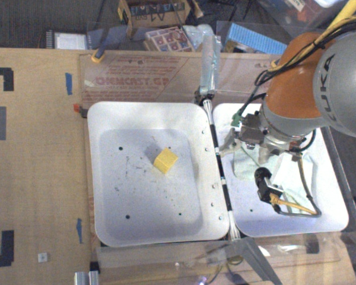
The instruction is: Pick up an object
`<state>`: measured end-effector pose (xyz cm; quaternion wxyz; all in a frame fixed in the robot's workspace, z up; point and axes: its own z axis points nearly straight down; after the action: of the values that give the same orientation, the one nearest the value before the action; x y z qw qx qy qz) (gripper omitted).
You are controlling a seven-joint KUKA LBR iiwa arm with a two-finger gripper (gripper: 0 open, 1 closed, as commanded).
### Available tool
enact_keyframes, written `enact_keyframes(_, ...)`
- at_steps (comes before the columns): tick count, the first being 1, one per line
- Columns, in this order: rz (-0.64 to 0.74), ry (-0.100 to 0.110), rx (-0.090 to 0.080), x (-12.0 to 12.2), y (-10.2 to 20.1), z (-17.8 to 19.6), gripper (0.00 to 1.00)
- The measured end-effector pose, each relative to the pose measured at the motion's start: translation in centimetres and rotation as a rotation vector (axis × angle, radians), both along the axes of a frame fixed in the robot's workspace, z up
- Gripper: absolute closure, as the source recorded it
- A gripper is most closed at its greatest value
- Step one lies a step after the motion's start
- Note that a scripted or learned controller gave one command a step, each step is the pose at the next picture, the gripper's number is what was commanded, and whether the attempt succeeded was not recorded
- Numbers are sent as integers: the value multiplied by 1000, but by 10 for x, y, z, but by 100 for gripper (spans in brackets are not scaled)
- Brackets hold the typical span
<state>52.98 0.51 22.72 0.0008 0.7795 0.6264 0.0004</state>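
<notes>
Camera view, looking down at a slant: the arm (320, 82) comes in from the right and hangs over the right bin (335, 215), wrist pointing down, so the gripper (262, 159) sits under the orange band and mostly beneath its own housing. Can't tell how far the jaws are parted or whether anything is between them; the wrist body hides that from above. Something pale, maybe greenish, lies on the bin floor just below and beside the jaws, too washed out to name. A black cable w/ a yellow tip (285, 202) loops off the wrist toward the near side of the jaws, likely just wiring slack, not a thing to pick. The clearest candidate for the task, a small yellow block (165, 160), is well apart from the jaws, off to their far side across the divider, lying alone near the middle of the left bin (107, 123) and turned a bit on its corner. It's loose w/ open floor all round it, so approach from above looks easy. Judgement: the pick isn't done; the arm is posed low over the right bin, prob. because the program is trying a grasp there, and the block in the other bin is untouched. Clutter beyond the bins, boxes and cardboard (142, 79), plays no part.
</notes>
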Motion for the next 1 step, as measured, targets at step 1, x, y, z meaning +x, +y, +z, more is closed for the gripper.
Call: enact_keyframes(1, 247, 3, 1, -39, -90, -42, 0)
